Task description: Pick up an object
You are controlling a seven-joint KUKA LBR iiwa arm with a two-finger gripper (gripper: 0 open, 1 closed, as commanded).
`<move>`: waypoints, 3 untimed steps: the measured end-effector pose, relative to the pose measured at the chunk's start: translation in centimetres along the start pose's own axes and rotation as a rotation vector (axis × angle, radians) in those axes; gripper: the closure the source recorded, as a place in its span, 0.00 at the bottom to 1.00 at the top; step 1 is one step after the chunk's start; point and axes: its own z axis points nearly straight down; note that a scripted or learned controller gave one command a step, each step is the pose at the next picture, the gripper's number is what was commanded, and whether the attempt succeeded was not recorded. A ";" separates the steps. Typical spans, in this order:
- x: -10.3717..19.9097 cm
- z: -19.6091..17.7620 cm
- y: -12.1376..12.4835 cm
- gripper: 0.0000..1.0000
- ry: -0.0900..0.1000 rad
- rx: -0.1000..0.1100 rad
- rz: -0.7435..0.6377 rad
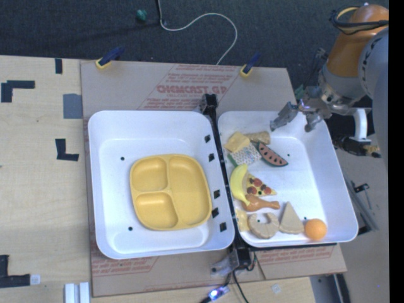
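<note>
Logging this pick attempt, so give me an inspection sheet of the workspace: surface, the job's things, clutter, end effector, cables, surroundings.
Surface: cardboard sheet on a wooden bench, bearing the left bin and right bin side by side.
Job's things: right bin holds a banana, watermelon slice, pizza slice, orange and other toy foods, bunched along its left and near sides.
Clutter: yellow divided plate in the left bin.
End effector: open, above the right bin's far edge, holding nothing.
Cables: white cable on the dark floor beyond the bench.
Surroundings: clamps on the cardboard's far edge.
</note>
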 end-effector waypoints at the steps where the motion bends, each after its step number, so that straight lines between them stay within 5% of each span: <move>1: 0.0 -1.0 0.3 0.00 -0.003 -0.015 -0.003; 3: -0.8 9.8 0.5 0.00 -0.002 -0.005 -0.005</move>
